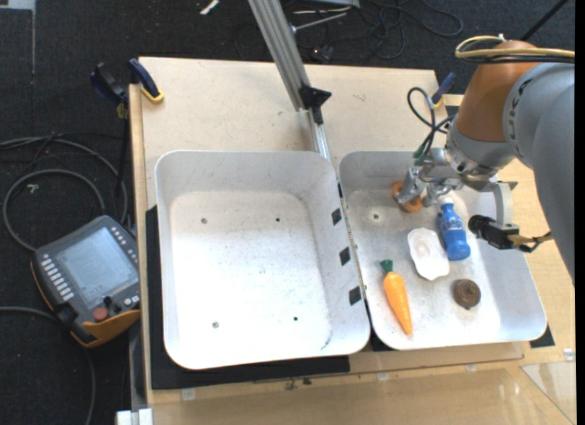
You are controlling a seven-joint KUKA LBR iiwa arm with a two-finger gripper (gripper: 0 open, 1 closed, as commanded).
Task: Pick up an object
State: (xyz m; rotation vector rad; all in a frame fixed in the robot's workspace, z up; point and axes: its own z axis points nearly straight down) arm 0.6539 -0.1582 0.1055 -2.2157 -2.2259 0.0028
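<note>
Pincer (419, 185) tips obscured over orange object (407, 196).

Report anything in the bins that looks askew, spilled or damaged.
Nothing stands out. The carrot, blue bottle, white piece and brown disc lie loose but intact in the right bin. The gripper sits at a small orange object.

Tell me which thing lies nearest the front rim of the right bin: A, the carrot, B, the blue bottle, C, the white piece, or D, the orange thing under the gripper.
A: the carrot reaches lowest in the right bin, almost to its front rim, while the blue bottle, the white piece and the orange thing by the gripper sit farther back.
</note>
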